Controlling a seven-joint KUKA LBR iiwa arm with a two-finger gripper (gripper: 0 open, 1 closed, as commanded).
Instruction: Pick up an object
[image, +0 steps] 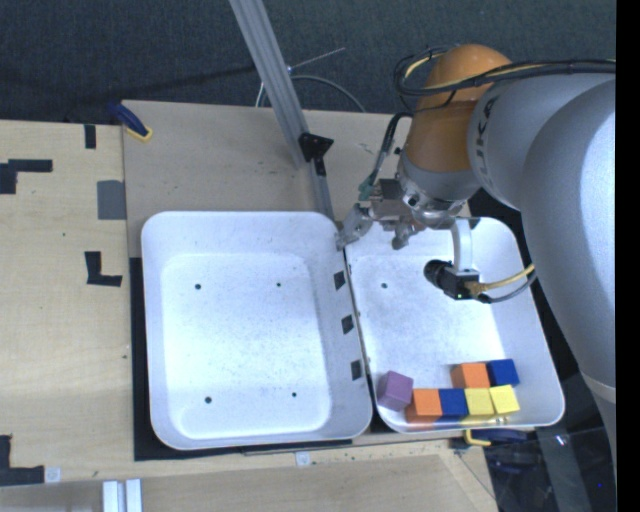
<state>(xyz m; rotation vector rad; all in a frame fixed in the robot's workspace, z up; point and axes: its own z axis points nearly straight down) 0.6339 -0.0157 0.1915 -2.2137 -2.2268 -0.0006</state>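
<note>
Several small blocks lie in a cluster along the front edge of the right bin (440, 320): a purple block (396, 388), an orange block (427, 402), a blue block (453, 402), two yellow blocks (480, 402) and, behind them, an orange block (470, 376) and a blue block (502, 372). My gripper (377, 233) hangs over the back left corner of the right bin, far from the blocks. Its fingers are spread, with nothing between them.
The left bin (160, 300) adjoins the right bin along a shared rim. A slanted metal pole (280, 90) runs down to the bins' back edge near the gripper. A black connector with a yellow cable (455, 280) hangs from the wrist over the right bin.
</note>
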